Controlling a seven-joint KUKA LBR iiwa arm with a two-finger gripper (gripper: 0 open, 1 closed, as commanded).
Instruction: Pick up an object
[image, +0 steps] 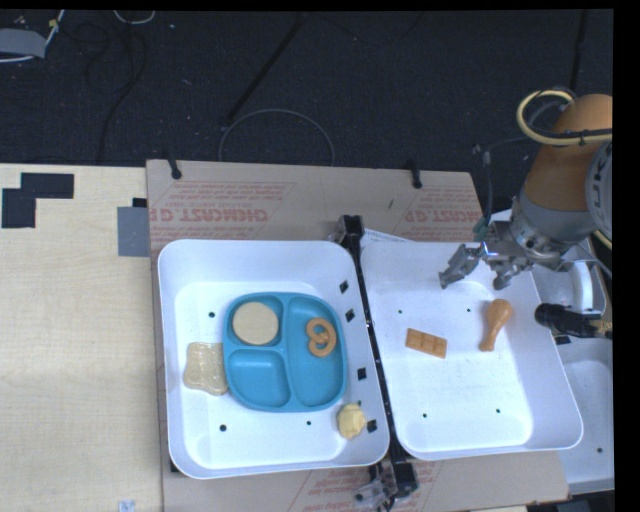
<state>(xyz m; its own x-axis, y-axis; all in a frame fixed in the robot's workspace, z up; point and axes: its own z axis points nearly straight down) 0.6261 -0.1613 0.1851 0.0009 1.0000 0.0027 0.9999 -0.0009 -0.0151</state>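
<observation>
In the right bin (470, 420), spread, empty jaws (478, 282) hover near a tan drumstick (494, 322).

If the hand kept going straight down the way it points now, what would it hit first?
Most likely the bare white floor of the right bin. The hand hangs over the bin's upper part, with the drumstick and the cracker lying off to the side of that line. Depth is hard to judge from this slanted view.
</observation>
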